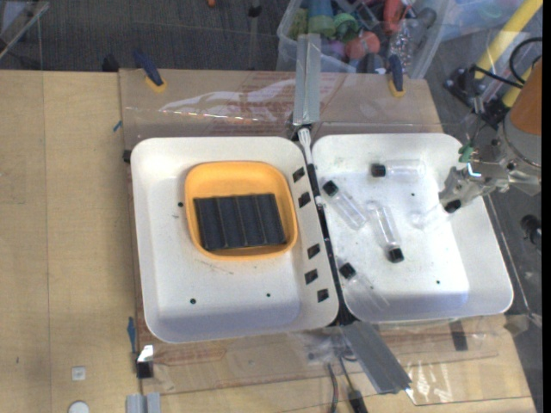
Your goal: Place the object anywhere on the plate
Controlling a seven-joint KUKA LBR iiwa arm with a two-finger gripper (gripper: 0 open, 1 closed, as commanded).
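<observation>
An orange plate [200, 179] sits in the left bin [164, 291], with a dark ridged slab [239, 220] lying on it. The right bin [482, 265] holds several clear tubes with black caps: one near the divider [344, 205], one in the middle [385, 226], one at the back [400, 170], and one by the front left corner [357, 282]. My gripper [454, 198] hangs over the right bin's right edge, away from the tubes, and I see nothing held in it.
A row of small black tabs [308, 226] runs along the seam between the bins. A metal strip [306, 93] stands behind that seam. A clear tub of colourful toys [370, 11] sits beyond the bench, and cables [486, 84] lie at the right.
</observation>
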